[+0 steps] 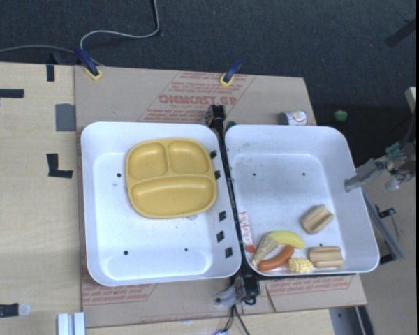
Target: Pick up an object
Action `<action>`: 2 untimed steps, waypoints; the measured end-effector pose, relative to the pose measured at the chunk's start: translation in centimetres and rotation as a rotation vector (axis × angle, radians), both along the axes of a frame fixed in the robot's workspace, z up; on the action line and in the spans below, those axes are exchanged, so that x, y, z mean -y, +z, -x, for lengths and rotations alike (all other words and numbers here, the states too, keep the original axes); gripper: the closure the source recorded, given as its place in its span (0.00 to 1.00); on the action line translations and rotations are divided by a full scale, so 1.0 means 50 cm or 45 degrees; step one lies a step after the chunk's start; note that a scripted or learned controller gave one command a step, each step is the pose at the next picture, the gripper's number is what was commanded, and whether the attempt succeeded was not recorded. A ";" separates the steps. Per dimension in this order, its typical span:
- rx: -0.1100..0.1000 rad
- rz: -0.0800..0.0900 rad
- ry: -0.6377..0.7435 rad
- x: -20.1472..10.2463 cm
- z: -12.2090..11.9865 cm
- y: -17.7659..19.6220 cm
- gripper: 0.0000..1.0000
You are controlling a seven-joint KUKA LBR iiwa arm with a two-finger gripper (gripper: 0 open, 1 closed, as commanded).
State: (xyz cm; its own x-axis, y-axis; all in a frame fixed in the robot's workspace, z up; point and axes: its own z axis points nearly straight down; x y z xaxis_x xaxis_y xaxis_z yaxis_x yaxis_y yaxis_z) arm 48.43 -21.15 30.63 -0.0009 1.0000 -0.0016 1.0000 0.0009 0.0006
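Overhead, the grey two-finger gripper (377, 169) hovers beyond the right white plastic bin's (335, 142) right rim (jaw state: cannot tell). Toy food clusters in its near corner: tan bread roll (317, 219), yellow banana (288, 239), red sausage (275, 259). A yellow divided tray (172, 177) sits in the left white bin (98, 208).

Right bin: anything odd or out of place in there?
Nothing damaged or spilled. The toy food is all bunched in the right bin's near corner: a hot dog, corn, sausage and banana touching, with one bun apart. The yellow plate lies flat in the left bin.
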 end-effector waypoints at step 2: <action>-0.006 -0.006 0.000 0.022 0.003 -0.422 0.00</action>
